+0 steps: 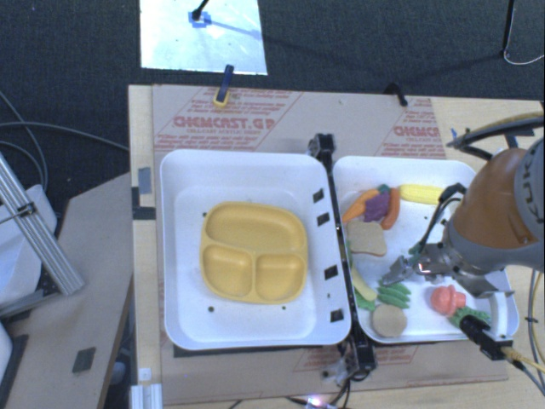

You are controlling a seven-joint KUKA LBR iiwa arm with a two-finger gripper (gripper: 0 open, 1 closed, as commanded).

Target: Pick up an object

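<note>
Toy food (381,205) sits in right white bin (511,313) w/ fingers (400,271) spread, grasping nothing; cardboard bench (281,113), dark carpet.

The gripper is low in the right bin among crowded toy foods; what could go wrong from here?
1. The gripper sits just above the green pods, with the bread slice close by. Closing here might pinch two items or push one aside.
2. The round cookie and the yellow piece lie near the bin wall. A nudge could wedge them there, where they are harder to grasp.
</note>
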